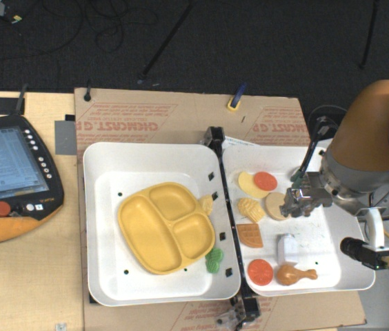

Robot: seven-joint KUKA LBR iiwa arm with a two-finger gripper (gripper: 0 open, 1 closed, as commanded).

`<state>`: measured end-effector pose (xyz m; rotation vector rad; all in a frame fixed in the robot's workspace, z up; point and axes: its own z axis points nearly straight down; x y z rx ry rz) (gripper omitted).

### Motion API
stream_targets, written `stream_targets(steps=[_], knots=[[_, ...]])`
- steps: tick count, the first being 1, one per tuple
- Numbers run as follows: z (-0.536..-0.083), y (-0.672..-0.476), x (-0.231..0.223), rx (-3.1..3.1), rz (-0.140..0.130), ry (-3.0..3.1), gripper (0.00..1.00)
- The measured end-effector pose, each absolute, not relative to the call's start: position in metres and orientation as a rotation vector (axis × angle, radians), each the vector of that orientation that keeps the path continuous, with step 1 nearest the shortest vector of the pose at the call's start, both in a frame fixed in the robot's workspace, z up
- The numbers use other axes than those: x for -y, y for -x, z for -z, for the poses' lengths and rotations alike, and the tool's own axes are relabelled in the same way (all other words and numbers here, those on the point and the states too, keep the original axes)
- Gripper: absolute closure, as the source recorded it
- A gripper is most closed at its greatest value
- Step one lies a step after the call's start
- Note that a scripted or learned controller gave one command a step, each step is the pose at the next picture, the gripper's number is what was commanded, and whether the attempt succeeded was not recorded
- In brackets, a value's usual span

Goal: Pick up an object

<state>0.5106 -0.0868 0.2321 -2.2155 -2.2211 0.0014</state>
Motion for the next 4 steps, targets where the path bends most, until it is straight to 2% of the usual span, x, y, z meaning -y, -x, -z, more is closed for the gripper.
stream_targets(steps=[1,2,4], knots=[[-0.226,-0.499,0.025,2.222,-0.002,2.213,1.0],[-0.217,-0.499,0.016,2.218,-0.005,2.219,1.0],[-0.237,-0.494,0.015,2.22,-0.001,2.22,1.0]])
